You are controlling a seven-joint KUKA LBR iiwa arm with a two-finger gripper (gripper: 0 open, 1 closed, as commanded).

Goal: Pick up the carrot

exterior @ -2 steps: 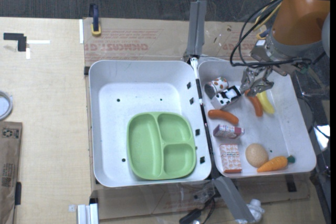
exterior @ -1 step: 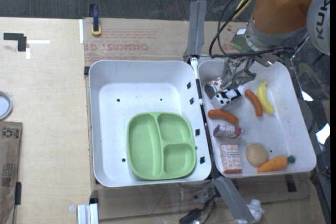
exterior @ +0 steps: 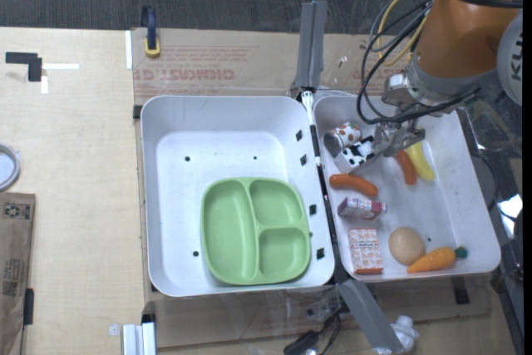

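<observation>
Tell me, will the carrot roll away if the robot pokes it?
Probably a little. The carrot looks round and tapered, so it would likely swing in a curve, not roll straight. It lies beside the egg near the bin wall, which should stop it. It looks like stiff, smooth plastic, perhaps slippery.

We see the orange carrot with a green top (exterior: 433, 260) lying in the near right corner of the right white bin (exterior: 475, 204), close to the bin's walls on its near and right sides. A beige egg-shaped object (exterior: 406, 245) touches it on the left, blocking that side. We find bare bin floor behind the carrot, between it and the yellow banana-shaped toy (exterior: 422, 164). The hand (exterior: 397, 139) hangs over the bin's far part, well apart from the carrot.
</observation>
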